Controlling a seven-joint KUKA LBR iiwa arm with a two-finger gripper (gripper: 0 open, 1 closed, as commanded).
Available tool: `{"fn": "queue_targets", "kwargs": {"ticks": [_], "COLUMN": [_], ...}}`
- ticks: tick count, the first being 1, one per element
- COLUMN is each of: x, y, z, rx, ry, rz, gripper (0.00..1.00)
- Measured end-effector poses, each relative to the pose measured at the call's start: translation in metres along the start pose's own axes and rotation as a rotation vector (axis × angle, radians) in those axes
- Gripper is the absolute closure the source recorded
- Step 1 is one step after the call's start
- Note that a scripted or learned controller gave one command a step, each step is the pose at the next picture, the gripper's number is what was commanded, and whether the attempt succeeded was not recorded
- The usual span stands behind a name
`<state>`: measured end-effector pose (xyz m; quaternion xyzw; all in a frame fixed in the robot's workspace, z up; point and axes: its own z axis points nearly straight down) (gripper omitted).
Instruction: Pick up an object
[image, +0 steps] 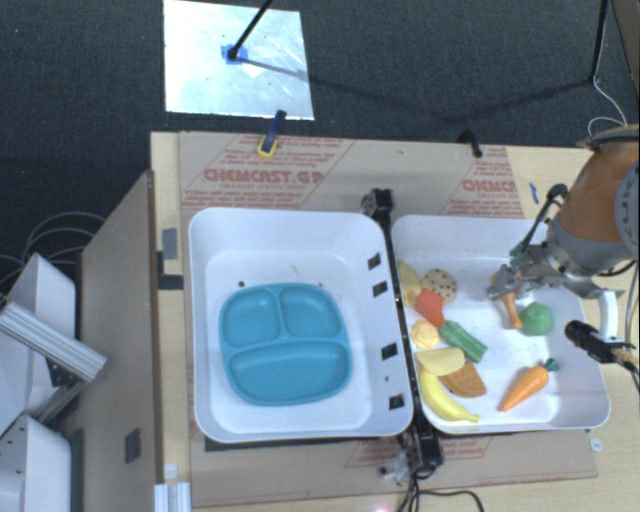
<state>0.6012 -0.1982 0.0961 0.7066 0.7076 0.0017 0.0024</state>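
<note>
My gripper (508, 284) hangs low over the upper right part of the right bin (470, 235), coming in from the right under the grey wrist and its orange band. A small orange piece (514, 311) lies directly below it, touching or nearly touching it. A green ball (538, 318) sits just to the right of that piece. A carrot (524, 386) lies nearer the front right corner. Along the bin's left side are a cookie (440, 285), a red pepper (430, 305), a green cucumber (463, 341) and a banana (446, 397).
The left bin (215, 240) holds a blue divided plate (286, 342). A brown-orange slice (465, 380) and yellow pieces (438, 360) crowd the right bin's lower left. A black part (592, 340) juts in at the bin's right wall.
</note>
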Motion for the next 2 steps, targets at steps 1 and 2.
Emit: {"fn": "queue_targets", "kwargs": {"ticks": [1,2], "x": [0.059,0.125], "y": [0.058,0.006], "z": [0.012,-0.094], "rx": [0.018,0.001], "ry": [0.003,0.004], "rz": [-0.009,-0.008], "gripper": [1.0,1.0]}}
